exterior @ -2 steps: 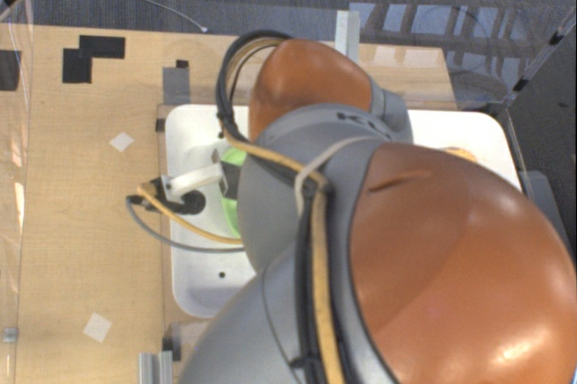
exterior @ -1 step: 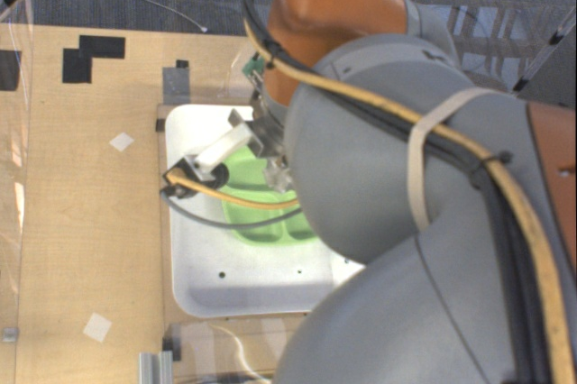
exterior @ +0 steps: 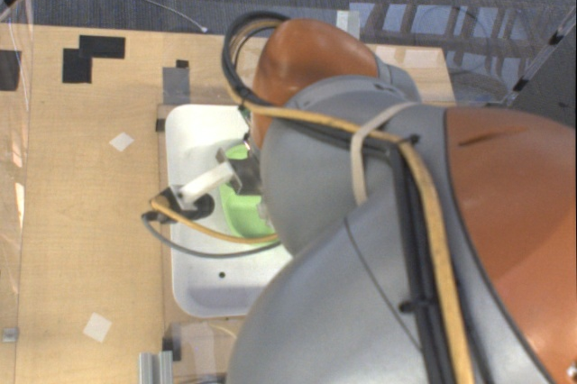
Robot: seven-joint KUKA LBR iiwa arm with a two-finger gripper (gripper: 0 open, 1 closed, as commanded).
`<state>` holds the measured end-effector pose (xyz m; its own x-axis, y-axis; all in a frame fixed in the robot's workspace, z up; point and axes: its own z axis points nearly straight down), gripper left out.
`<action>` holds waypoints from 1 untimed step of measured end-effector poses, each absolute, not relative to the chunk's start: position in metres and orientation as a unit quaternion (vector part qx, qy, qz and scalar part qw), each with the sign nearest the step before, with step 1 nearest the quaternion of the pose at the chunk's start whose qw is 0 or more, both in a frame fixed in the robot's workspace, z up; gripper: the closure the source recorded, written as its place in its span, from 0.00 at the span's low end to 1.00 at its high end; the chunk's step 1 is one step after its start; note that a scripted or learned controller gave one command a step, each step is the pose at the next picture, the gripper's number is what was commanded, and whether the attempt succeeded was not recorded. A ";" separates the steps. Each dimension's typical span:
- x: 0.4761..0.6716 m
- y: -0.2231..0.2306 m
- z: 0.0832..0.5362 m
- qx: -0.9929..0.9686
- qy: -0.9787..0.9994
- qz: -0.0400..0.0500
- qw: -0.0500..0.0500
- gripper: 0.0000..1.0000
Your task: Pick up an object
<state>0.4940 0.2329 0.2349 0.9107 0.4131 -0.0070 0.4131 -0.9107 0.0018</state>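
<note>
Single overhead view. The grey arm (exterior: 361, 220) with its orange band (exterior: 311, 58) comes in from the right and covers most of the right half of the picture, so I work from what shows around it.

The shallow white plastic bin (exterior: 194, 125) sits on the light wooden bench (exterior: 81, 220); I see its left wall, both left corners and part of its floor. The bin's right side is under the arm.

The task's thing, as far as I can judge, is a bright green plastic object (exterior: 236, 211) lying on the bin floor near the middle of the visible part, closer to the bin's far edge than the near one. Its right portion runs under the arm, so I cannot give its full shape.

The gripper (exterior: 240, 181) is low over the bin, right at the far edge of the green object and apparently touching it. The wrist hides it almost wholly; I cannot tell whether it is open, closed or holding anything.

A short white cylinder (exterior: 203, 184) sticks out to the left from the wrist area, over the bin's left half. A yellow cable (exterior: 207, 231) loops out past the bin's left wall and back across the green object. A black cable loop (exterior: 233, 58) arcs above the bin's far edge.

On the bench: black square markings (exterior: 90, 56) near the far left corner, and two small white paper squares (exterior: 121, 141) (exterior: 97, 326) left of the bin.
</note>
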 end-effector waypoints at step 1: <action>0.487 0.235 0.298 0.911 0.411 0.002 0.000 1.00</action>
<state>0.4872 0.2351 0.2982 0.6616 0.7499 0.0028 0.7499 -0.6616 0.0011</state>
